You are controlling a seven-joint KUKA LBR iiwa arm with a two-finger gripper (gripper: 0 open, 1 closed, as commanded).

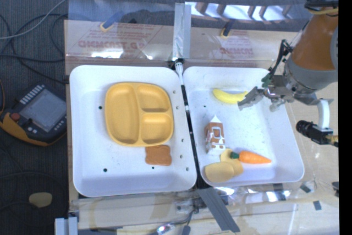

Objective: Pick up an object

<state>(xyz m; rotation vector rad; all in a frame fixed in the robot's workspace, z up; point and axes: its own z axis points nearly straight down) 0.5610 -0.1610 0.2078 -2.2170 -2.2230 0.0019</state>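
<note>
The banana (pixel 229 96) lies in the upper part of the right bin (pixel 286 140), close to its far wall, its right end just beside the gripper (pixel 259 98). The gripper hangs over the bin's upper right area, with its fingers spread apart and nothing between them; the left finger (pixel 248 99) reaches toward the banana's tip. Below the banana, near the bin's middle, stands a small brown and white carton (pixel 215 135). A carrot (pixel 253 158) lies just beside a pale yellow piece (pixel 223 169) in the near corner. The left bin (pixel 88 135) holds a yellow divided plate (pixel 138 113) and, just below it, a slice of toast (pixel 158 156).
</note>
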